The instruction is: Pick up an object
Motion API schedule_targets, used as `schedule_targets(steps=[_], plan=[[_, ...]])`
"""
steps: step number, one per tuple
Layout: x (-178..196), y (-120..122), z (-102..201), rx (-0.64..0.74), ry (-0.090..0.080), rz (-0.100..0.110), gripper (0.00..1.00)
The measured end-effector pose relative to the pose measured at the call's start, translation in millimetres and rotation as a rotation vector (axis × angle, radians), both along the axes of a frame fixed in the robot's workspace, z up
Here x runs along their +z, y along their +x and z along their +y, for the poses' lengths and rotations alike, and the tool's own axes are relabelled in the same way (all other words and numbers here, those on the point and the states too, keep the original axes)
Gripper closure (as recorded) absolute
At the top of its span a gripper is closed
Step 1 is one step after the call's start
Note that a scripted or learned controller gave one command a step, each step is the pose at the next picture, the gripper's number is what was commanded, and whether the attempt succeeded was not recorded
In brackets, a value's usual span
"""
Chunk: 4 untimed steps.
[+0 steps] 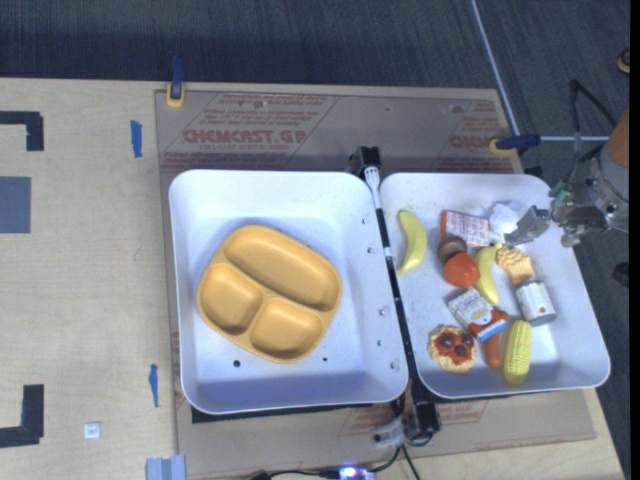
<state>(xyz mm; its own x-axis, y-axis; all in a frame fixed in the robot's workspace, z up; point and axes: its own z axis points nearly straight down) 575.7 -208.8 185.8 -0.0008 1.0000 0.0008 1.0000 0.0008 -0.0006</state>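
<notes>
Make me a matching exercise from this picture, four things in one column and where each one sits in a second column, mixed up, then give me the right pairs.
Things:
1. yellow divided tray
2. banana
3. corn cob
4. toy pizza

Places:
A. right bin, near its front right corner
B. left bin, in the middle
C. right bin, along its left wall
D. right bin, front, left of the corn cob

Pairs: 1-B, 2-C, 3-A, 4-D
</notes>
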Motion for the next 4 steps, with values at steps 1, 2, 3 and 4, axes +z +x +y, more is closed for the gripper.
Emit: schedule_targets(steps=[1,2,3,4], plan=[[-99.8,-28.2,19.1,-0.001,-0.001,-0.003,0.00],[-88.8,-27.0,18.4,-0.001,-0.004,-0.008,1.00],[-89.0,-27.2,18.4,-0.001,-0.004,-0.007,0.00],[-99.5,-95.4,45.1,-0.001,-0.001,-0.004,0.00]])
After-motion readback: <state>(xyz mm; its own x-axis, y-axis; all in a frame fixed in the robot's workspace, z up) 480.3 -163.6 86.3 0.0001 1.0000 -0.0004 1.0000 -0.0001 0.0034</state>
